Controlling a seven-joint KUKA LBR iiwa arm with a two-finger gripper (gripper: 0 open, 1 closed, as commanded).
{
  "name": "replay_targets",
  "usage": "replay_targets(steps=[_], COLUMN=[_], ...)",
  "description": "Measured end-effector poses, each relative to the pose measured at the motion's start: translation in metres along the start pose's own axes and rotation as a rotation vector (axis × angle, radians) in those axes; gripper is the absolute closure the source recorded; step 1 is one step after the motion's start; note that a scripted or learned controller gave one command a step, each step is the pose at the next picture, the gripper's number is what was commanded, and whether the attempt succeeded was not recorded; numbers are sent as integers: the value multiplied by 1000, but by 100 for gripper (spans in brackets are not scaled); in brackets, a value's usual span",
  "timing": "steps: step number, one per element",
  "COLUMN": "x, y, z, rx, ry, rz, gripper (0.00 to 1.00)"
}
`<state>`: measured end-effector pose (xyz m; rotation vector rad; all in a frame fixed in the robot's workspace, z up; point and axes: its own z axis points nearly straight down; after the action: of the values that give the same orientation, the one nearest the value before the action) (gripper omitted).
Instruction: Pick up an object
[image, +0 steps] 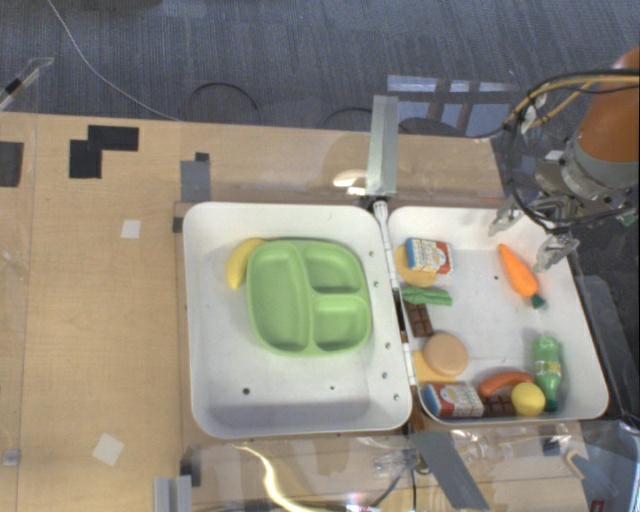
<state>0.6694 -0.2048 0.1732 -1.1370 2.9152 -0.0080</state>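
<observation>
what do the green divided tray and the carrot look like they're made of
Green divided tray: likely moulded plastic, matte; one even colour, rounded compartment walls, soft highlights. Carrot: probably toy plastic with a smooth, slightly glossy skin; flat orange, green tip; too small to be sure.

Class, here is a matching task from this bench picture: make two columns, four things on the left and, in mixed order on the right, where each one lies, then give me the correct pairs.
Things:
1. green plastic divided plate
2. yellow toy banana
3. orange toy carrot
4. green toy bottle

Places:
A. right bin, far side, beside the arm's pincer
B. left bin, tucked against the plate's left edge
C. right bin, near right corner
D. middle of the left bin

Pairs: 1-D, 2-B, 3-A, 4-C
</observation>
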Motion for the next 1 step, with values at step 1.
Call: replay_targets(steps=[1], x=[-3], y=[0], z=[84], rx=[-1], ry=[-1], rz=[2], gripper=[0])
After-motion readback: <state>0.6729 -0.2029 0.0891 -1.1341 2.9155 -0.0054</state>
